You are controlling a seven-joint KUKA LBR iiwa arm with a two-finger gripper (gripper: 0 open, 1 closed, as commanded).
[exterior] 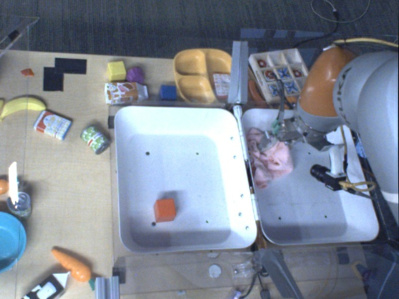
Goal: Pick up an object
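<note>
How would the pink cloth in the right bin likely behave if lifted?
The pink cloth lies crumpled in soft folds, so it would probably droop and stretch rather than hold shape. It looks light. Bunched against the right bin wall, it may drag or snag.

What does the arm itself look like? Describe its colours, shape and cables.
The arm is bulky and rounded, pale grey, with a glossy orange band above the wrist. Below that sits a darker metallic gripper. A black cable part hangs beside it.

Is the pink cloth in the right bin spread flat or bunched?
Bunched. The pink cloth lies crumpled in folds against the right bin's left wall, with the gripper at its upper edge.
</note>
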